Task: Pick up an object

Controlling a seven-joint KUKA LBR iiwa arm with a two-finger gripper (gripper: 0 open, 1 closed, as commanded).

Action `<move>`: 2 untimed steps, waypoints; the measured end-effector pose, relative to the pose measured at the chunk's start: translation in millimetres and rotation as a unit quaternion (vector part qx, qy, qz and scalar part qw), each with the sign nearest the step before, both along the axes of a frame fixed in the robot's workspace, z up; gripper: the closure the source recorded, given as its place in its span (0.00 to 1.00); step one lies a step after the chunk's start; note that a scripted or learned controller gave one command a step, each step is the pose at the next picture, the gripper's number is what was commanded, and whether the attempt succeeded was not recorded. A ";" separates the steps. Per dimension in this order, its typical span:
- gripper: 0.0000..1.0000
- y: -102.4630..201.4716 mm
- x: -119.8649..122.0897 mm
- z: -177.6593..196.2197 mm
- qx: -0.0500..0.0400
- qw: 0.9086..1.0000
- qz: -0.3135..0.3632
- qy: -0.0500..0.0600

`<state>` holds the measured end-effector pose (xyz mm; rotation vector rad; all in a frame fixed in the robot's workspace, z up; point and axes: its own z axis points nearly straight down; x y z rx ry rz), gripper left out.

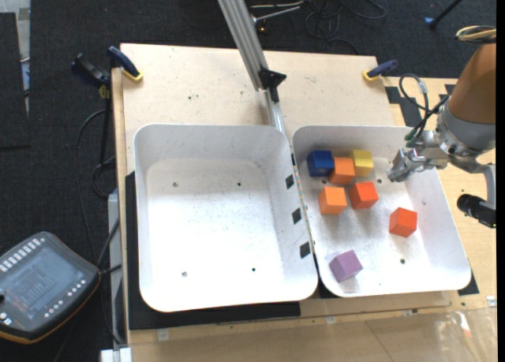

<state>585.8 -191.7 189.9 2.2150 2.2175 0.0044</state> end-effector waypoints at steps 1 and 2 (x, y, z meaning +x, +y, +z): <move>1.00 -0.3 1.6 53.8 0.000 1.000 0.001 0.000; 1.00 50.5 6.4 62.0 0.002 1.000 0.003 0.002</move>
